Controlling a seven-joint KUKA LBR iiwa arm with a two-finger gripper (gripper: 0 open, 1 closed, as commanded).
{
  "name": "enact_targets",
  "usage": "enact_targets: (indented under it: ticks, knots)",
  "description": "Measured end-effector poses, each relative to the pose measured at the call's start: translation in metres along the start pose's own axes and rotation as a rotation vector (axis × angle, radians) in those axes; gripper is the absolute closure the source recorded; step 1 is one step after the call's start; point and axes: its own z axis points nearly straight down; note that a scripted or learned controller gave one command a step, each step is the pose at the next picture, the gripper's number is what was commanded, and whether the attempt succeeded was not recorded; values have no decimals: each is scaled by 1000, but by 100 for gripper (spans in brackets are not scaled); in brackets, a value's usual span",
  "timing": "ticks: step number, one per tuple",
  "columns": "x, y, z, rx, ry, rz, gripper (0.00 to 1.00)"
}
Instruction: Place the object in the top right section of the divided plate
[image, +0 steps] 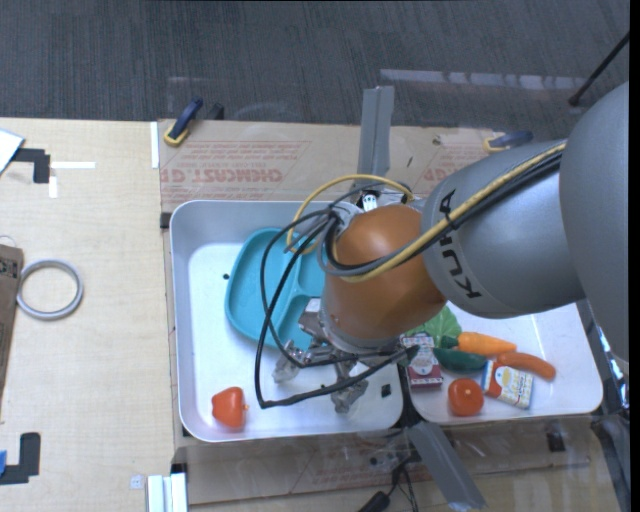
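The teal divided plate (252, 290) lies in the left bin (190, 330), and its right half is hidden under my arm. My gripper (318, 380) hangs just off the plate's near edge, over the bin floor. It is open, its fingers (288, 364) are spread, and nothing shows between them. A small red-orange toy fruit (228, 407) sits in the bin's front left corner, a hand's width left of the gripper.
The right bin (575, 400) holds a carrot (487, 344), a red tomato (465, 397), a green leafy piece (446, 328), a small packet (511, 384) and a red box (426, 366). A tape ring (47, 288) lies on the bench at left. Cables (265, 340) loop over the plate.
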Motion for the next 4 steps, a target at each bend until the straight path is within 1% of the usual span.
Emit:
enact_targets:
  ticks: [1,2,3,4]
  knots:
    - [-27,31,0,0,-2,-446,0]
    - [-43,40,-38,1,-3,-875,0]
    - [-8,-12,-80,0,-3,-1122,0]
    - [-28,32,1,-4,-1,-1382,0]
